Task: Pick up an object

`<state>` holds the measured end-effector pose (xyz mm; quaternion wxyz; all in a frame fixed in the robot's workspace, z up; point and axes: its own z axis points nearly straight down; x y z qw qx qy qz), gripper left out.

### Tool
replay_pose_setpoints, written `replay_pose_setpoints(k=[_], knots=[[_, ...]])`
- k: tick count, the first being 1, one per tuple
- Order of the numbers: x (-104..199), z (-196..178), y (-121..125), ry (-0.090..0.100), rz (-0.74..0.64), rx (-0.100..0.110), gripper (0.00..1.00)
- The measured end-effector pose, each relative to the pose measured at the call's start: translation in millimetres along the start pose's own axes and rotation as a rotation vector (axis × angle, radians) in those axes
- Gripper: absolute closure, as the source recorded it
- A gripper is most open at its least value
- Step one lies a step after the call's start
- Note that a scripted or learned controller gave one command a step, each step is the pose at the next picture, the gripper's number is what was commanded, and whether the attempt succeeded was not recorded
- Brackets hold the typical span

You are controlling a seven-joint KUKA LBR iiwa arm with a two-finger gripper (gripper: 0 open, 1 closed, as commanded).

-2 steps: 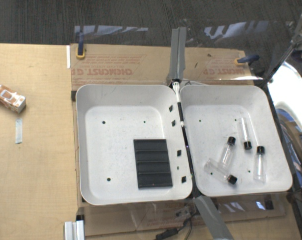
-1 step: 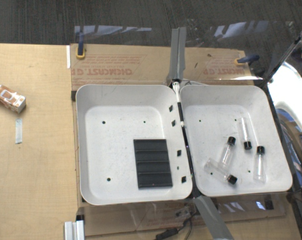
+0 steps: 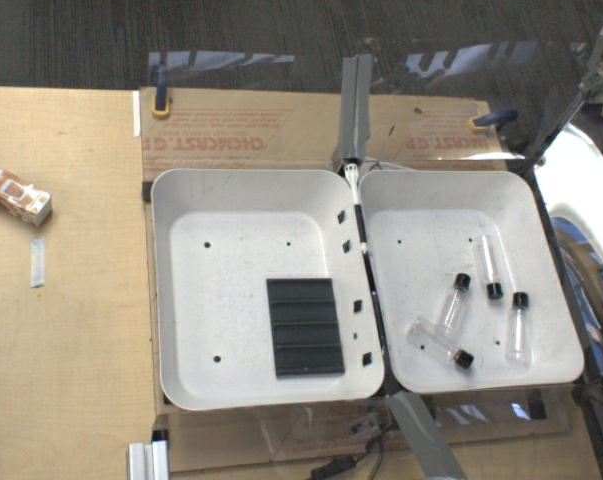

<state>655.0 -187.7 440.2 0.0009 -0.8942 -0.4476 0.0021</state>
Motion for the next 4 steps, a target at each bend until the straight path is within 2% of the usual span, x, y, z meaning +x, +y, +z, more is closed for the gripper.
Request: replay_pose_setpoints(k=[1,2,3,4], knots=[[-17.9,0.0,16.1,0.001,0.187,-0.001,1.0],[-30.9,0.5,10.1,0.001,0.204,0.002,1.0],[-18.3,0.2,9.4,0.001,0.212,0.0,1.0],[-35.8,0.4,4.6,0.0,0.253,0.001,1.0]])
